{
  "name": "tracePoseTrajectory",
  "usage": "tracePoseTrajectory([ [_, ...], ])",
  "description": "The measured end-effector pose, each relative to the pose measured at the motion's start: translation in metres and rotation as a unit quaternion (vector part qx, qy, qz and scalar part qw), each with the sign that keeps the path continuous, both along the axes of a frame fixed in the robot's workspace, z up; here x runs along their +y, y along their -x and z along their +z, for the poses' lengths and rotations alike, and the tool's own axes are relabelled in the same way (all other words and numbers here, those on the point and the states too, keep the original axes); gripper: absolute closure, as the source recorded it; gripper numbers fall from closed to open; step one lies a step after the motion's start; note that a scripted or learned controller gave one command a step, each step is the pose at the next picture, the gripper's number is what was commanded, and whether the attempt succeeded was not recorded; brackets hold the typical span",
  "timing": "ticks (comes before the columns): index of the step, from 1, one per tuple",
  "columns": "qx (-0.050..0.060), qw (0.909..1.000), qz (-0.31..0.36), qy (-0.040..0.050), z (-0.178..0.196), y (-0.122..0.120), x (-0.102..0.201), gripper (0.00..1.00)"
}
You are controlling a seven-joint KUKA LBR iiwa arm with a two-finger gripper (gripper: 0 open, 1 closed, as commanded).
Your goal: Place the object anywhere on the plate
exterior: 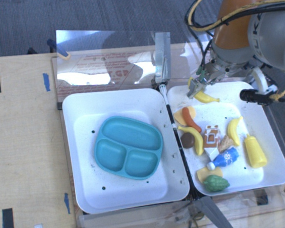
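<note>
A blue plate (127, 133) with three compartments lies in the left bin (80, 142), with nothing on it. My gripper (198, 86) hangs low over the back left corner of the right bin (273, 173). A small yellow banana (206, 98) lies just below and to the right of its tip. Whether the two touch is not clear.
The right bin also holds a red sausage (190, 118), a second banana (196, 137), a brown round piece (187, 140), a small carton (211, 135), a third banana (233, 130), a yellow bottle (255, 151), a blue bottle (225, 158) and a green pepper (216, 183). A clear panel (107, 64) stands behind the bins.
</note>
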State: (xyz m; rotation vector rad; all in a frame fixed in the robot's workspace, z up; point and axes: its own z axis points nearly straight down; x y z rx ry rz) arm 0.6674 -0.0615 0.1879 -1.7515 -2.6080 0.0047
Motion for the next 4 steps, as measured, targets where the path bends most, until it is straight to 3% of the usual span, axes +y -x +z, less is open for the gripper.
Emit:
tracePoseTrajectory([
  [1,0.001,0.9845,0.175,-0.0024,-0.005,0.035,0.083,1.00],
  [2,0.001,0.9663,0.257,-0.0023,-0.005,0.083,0.126,1.00],
  [3,0.003,0.9604,0.279,-0.0025,-0.044,0.115,0.209,1.00],
  [4,0.002,0.9609,0.277,-0.0019,-0.043,0.114,0.207,0.00],
])
